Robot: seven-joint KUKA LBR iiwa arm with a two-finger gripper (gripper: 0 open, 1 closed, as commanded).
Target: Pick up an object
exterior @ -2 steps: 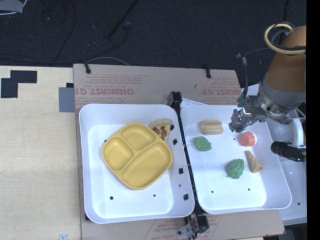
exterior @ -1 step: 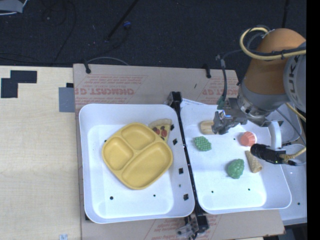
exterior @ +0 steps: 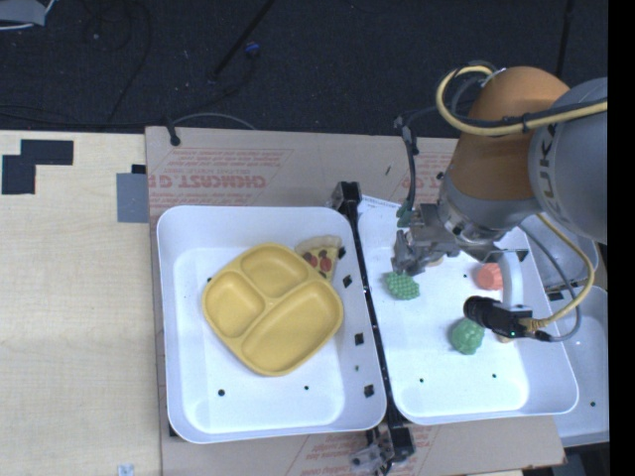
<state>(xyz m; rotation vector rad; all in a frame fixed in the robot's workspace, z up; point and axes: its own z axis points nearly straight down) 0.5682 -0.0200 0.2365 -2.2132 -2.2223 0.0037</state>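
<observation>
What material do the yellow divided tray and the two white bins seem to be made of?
Yellow divided tray: likely molded plastic, smooth and matte, with rounded compartment edges. Left white bin and right white bin: probably thin plastic, slightly glossy, with soft reflections and rounded corners.

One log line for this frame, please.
gripper above green toy | right bin | nothing visibly held | pick pending

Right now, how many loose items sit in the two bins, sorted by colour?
Yellow: 1, the divided tray in the left bin.
Multicoloured: 1, the pizza-slice toy at the tray's upper edge.
Green: 2, the knobbly piece under the tool and the round piece, both in the right bin.
Orange-pink: 1, the piece in the right bin.
Total: 5
</observation>
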